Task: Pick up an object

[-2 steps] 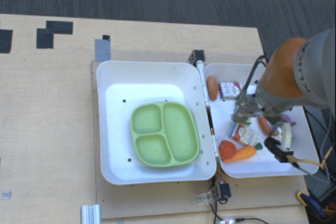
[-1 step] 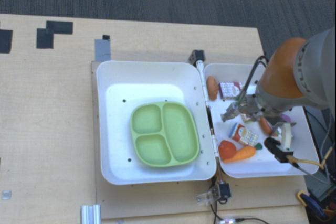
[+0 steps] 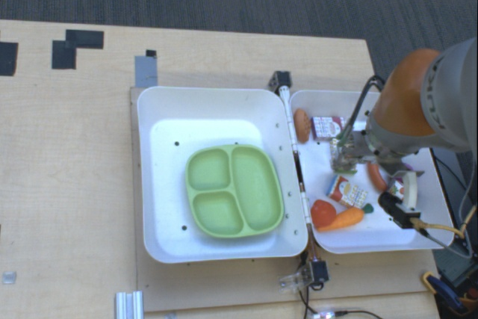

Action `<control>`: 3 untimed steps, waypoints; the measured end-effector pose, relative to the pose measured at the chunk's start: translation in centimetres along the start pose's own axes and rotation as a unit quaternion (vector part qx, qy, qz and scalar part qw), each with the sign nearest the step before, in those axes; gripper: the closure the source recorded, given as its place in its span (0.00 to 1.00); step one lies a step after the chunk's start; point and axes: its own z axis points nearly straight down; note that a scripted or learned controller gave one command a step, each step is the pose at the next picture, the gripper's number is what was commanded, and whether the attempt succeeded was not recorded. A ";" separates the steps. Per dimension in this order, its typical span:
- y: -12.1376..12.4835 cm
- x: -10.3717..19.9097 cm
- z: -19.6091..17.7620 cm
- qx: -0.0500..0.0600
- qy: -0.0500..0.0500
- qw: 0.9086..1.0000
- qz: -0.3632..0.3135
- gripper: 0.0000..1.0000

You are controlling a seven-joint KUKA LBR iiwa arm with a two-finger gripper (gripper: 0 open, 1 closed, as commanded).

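Step in hand: we judge this the approach to a pick — the gripper (image 3: 345, 158) hangs low over the middle of the right bin (image 3: 377, 235), among the small objects there, with nothing visibly lifted.

Hand state: we cannot tell whether it is open or closed; the tip is small and dark against the clutter.

Candidate objects: a printed snack packet (image 3: 349, 193) lies just below the gripper, a second packet (image 3: 324, 128) just above and to its left, a tomato (image 3: 322, 213) touching a carrot (image 3: 343, 220) nearer the bin's lower wall, and a sausage (image 3: 302, 125) against the left wall.

Nearest target: we take the snack packet for the likeliest, being closest to the tip.

Next move: a short descent onto the packet, then a closing and a straight lift — the packet lies flat, so a grip may slide off it.

Edges: the wall shared with the left bin (image 3: 160, 153) stands close on the gripper's left; the sausage leaves little room there.

Open room: bare white floor lies toward the right bin's lower right.

Left bin: it holds a green divided tray (image 3: 234, 190), well apart from the work.
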 end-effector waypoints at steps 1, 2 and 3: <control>0.0 0.0 0.0 0.000 0.000 1.000 0.000 0.00; 0.1 0.1 -1.0 -0.001 0.000 1.000 -0.001 1.00; 0.1 0.1 -1.0 -0.001 0.000 1.000 -0.001 0.00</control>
